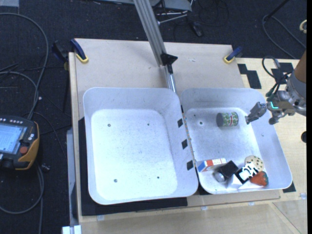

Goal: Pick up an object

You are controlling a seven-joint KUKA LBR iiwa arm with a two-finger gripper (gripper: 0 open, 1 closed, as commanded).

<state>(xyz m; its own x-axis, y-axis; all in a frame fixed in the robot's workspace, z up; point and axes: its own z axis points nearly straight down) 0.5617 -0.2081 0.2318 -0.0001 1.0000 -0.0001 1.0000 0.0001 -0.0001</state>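
1. The jaws (262,112) hang over the right bin's (273,143) upper right rim; whether they stand open or closed I cannot tell, and nothing shows between them.
2. Nearest to them lies a small green can (227,119) on its side, on bare bin floor just to their left.
3. Crowded in the bin's lower corner: a red-white-blue box (211,164), a black block (227,170), a black-and-white patterned piece (249,171), a red strawberry-like thing (260,179).
4. The left bin (97,111) sits alongside on the counter (122,62).

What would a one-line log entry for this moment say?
arm: at right bin's right rim | gripper: holding nothing | nearest: small green-labelled can, lying sideways | pick: not yet done
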